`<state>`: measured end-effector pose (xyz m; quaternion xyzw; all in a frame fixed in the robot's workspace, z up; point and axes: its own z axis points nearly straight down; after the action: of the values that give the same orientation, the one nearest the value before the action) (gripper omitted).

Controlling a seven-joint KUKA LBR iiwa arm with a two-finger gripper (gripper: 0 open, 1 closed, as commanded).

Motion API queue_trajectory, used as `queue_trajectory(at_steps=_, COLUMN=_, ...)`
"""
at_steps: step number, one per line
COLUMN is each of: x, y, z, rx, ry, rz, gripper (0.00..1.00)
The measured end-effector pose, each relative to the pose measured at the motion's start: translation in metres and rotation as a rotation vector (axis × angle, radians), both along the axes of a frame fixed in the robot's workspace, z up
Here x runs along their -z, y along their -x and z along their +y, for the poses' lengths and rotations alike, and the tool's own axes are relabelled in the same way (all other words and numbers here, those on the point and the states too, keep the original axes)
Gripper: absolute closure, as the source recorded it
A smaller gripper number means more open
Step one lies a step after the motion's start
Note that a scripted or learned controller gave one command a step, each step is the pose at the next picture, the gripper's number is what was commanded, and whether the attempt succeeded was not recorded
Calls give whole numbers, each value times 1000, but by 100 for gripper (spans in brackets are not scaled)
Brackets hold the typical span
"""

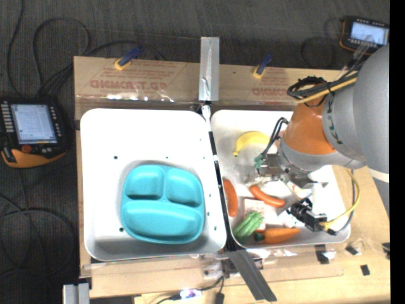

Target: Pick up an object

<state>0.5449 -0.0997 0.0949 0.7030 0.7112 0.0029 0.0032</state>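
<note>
The likeliest object for picking is an orange-red sausage-shaped toy, lying slantwise in the middle of the right bin, just beneath the hand. The hand is seen low over the bin, hung below the orange band of the arm, but its working end is hidden by its own body and cabling, so whether it is wide, narrow or closed on anything cannot be told. Nothing is seen to be lifted clear of the bin floor.

Close by in the same bin are a yellow banana toward the far wall, a second orange sausage along the left wall, a green vegetable and a carrot near the front edge. In the left bin a blue divided plate is resting alone. Both bins are carried by the tabletop.

The step in hand is judged to be the descent or the closing over the object. A firm closing across the toy's narrow width would be called for next, then a straight lift, with the neighbouring pieces left undisturbed
</note>
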Motion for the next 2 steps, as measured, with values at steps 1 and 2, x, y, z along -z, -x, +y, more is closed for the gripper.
queue_trajectory(at_steps=1, x=-106, y=-27, z=39, rx=-34, ry=2, rz=14, gripper=100)
queue_trajectory(at_steps=2, x=-106, y=-27, z=39, rx=-33, ry=3, rz=15, gripper=0)
